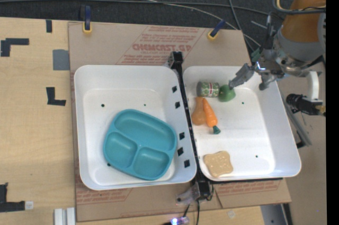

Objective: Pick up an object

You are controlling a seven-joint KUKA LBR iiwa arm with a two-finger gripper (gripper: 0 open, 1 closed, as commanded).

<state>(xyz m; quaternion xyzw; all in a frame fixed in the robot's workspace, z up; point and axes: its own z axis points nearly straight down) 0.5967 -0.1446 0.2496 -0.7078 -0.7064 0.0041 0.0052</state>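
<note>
A: Where is the small green rounded toy?
B: In the right white bin, beside a green-labelled can.
A: And the grey two-finger gripper?
B: Just above it; grip state indiscernible. An orange carrot lies nearby.

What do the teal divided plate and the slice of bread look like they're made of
The teal divided plate looks like moulded plastic: uniform colour, smooth, slightly glossy ridges. The slice of bread looks like a matte toy, probably foam or plastic; the view leaves that open.

Glossy plastic tray, smooth white bins
</note>
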